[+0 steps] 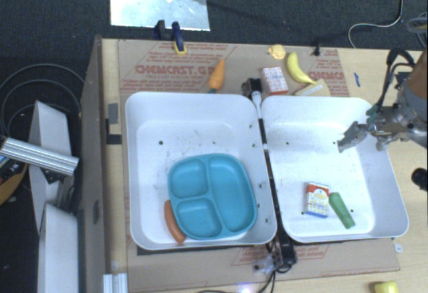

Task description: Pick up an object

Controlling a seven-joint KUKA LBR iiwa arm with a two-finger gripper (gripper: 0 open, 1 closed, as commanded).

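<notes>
Two candidate objects lie in the right bin (384, 178), toward its near edge: a small carton (317, 199) with red and white print, and a green cylinder (341, 209) just beside it on the carton's right, apparently touching. The cylinder's long axis runs diagonally, upper end toward the carton, lower end toward the bin's near right corner. The carton sits roughly square to the bin walls.

The gripper (349, 138) hovers over the upper right part of the same bin, reaching in from the right, tip pointing left and slightly down. Whether the fingers are parted or closed cannot be told at this resolution; nothing is seen between them.

Key relation: both objects lie toward the near edge from the gripper and slightly left of its tip, well apart from it. Judged next need: travel toward the near wall, then descend. Close contact between the carton and cylinder could foul a clean grasp.

The left bin (144, 151) holds a blue divided tray (211, 197) and an orange sausage-shaped item (174, 221) at its left edge. A banana (297, 69) rests on the surface (334, 71) beyond the bins.
</notes>
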